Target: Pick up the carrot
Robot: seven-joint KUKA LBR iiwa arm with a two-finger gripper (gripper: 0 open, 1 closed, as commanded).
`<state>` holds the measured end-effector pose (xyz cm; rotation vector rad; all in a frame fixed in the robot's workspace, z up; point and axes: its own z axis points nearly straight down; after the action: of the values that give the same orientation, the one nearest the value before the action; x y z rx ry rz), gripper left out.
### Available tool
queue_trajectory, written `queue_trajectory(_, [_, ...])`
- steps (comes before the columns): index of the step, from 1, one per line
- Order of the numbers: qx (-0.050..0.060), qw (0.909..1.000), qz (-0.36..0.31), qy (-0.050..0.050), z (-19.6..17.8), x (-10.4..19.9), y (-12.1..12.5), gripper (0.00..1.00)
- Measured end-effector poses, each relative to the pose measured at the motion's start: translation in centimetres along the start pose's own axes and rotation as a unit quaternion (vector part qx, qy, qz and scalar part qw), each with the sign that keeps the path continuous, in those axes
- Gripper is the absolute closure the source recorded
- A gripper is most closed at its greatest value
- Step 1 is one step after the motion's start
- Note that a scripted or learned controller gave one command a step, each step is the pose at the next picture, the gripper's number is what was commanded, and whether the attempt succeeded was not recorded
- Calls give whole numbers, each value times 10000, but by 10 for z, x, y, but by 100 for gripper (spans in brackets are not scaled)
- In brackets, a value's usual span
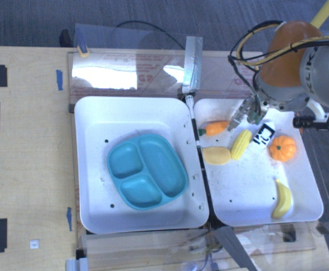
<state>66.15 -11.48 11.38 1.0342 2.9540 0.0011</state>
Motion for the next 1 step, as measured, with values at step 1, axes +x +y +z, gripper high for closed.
queue_trajectory(1, [12,10000,0,20,1,1,-1,0])
